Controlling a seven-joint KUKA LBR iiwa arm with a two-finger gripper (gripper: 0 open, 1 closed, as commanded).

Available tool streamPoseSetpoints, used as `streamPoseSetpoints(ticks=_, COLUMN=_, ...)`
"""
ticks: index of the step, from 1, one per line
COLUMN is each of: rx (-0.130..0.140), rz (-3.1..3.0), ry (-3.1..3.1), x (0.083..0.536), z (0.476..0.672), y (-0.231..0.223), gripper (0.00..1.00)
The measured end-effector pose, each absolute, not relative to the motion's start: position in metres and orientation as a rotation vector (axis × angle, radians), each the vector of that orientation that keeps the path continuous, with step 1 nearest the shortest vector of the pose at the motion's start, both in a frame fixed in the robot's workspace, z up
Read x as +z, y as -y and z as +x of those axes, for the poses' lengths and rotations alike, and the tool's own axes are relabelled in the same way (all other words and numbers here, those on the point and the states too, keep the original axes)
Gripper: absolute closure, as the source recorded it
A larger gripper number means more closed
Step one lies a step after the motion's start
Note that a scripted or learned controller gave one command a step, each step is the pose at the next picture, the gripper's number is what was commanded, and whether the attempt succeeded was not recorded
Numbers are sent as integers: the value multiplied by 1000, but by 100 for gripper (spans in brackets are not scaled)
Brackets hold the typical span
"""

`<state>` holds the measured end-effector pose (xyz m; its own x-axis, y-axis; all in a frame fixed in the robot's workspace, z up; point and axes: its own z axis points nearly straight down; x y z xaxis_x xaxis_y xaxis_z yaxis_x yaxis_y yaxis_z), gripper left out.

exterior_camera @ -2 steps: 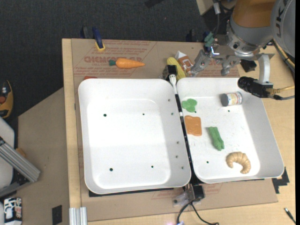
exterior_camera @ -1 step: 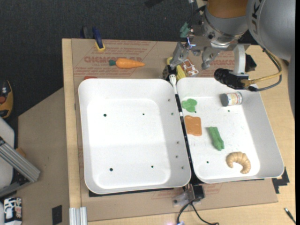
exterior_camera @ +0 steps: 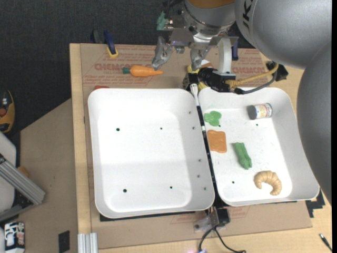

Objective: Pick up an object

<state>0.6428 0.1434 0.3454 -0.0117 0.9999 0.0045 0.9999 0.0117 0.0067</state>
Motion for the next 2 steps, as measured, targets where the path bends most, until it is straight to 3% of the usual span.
streamPoseSetpoints(ticks=1, rx=6, rz=2216, ry=-2221, x=354, z=644, y=-136, gripper=100)
streamPoseSetpoints(ticks=2, rx=20, rz=2208, ry=-2229, x=435, z=662, y=-229, gripper=100)
